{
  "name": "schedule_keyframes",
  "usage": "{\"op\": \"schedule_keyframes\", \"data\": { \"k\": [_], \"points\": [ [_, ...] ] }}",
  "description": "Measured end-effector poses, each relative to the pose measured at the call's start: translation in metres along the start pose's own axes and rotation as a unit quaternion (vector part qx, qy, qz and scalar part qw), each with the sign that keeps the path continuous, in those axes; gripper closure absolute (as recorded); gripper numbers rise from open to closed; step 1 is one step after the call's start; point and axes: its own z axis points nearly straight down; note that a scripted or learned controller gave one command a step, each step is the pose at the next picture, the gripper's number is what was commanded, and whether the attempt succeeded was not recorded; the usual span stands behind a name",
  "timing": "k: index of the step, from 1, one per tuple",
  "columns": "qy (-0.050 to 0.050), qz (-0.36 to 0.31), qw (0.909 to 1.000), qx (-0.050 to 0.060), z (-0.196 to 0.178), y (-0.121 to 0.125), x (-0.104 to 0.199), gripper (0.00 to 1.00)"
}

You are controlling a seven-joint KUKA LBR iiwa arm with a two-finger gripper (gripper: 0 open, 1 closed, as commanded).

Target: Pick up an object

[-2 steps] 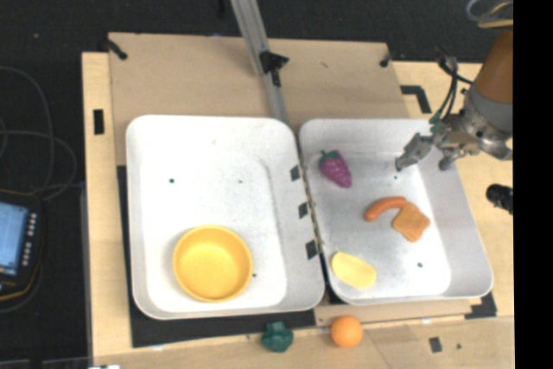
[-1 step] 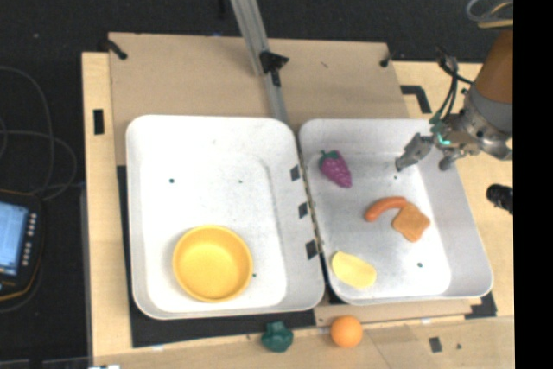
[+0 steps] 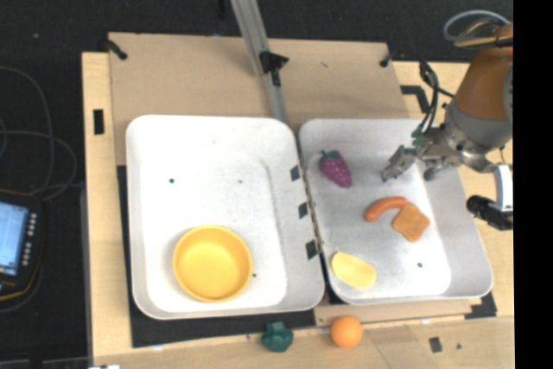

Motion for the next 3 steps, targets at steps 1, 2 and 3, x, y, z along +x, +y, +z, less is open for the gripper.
{"op": "schedule_keyframes", "data": {
  "k": [1,2,3],
  "points": [
    [0.0,0.002,1.0,0.0,0.053,0.0,-0.001,0.0],
    [-0.001,0.001,1.0,-0.003,0.038,0.001,-0.002,1.0],
    [-0.001,0.001,1.0,-0.005,-0.025,0.009,-0.002,1.0]
  ]
}}
